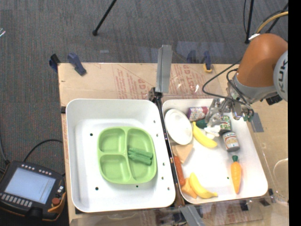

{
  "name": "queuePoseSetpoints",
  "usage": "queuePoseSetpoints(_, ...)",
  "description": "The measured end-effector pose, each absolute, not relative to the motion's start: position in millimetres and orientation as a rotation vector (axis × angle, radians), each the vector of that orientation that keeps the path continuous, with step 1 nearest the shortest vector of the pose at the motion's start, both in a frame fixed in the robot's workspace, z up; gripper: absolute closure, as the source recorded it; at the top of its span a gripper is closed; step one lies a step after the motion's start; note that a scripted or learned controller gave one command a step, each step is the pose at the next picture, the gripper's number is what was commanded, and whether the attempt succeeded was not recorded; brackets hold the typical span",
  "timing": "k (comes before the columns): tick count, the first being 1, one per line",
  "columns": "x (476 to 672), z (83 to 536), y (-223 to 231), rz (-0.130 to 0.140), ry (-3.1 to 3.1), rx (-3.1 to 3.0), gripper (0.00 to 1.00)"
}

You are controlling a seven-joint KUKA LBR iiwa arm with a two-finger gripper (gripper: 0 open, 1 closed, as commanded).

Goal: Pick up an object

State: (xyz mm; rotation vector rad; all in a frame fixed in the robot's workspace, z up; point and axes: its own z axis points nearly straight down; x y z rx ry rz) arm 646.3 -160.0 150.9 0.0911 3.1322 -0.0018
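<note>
The right bin (256,147) holds a white plate (178,126), a banana (203,138), a small jar (230,141), a carrot toy (235,173), a second banana (201,186), a tan wedge (184,152) and a dark can (197,112). My gripper (219,117) hangs low over the bin's back part, just above the first banana and left of the jar. A pale and green item sits right under it, partly hidden by the metal fingers.
The left bin (77,126) carries a green divided tray (113,157) with a green bean-like piece (140,155) in its right compartment. An orange strip (179,171) lies along the right bin's left wall. A teach pendant (30,187) sits at lower left.
</note>
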Motion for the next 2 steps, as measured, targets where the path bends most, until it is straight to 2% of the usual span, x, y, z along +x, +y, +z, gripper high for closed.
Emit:
queuePoseSetpoints(1, 579.3, 85.2, -147.1, 0.004, 3.143, -0.128, 1.00)
queuePoseSetpoints(2, 580.7, 87.3, -147.2, 0.002, 3.139, -0.129, 0.00)
